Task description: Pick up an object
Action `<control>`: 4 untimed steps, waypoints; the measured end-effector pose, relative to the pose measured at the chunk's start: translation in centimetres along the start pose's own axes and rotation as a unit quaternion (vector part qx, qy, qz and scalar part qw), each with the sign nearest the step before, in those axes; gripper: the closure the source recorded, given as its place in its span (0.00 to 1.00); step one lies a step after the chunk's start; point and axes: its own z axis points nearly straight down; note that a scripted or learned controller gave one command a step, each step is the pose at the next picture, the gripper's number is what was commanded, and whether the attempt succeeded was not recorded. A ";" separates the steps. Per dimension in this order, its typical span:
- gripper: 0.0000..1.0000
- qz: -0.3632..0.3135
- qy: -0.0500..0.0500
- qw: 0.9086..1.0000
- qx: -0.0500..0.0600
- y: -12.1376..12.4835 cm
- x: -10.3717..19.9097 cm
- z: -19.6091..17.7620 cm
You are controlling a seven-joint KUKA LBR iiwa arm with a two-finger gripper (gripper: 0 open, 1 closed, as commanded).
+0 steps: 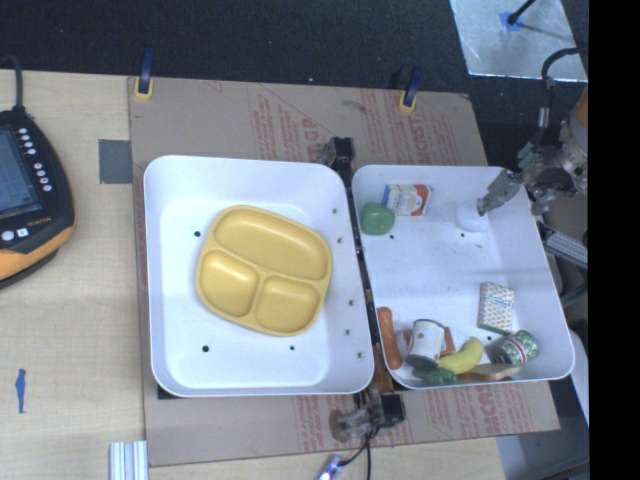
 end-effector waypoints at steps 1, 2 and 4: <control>0.00 -0.001 0.000 1.000 0.001 3.3 7.5 9.6; 0.00 0.001 -0.004 1.000 -0.001 4.4 9.5 11.6; 1.00 0.001 -0.004 1.000 -0.001 4.6 11.0 10.5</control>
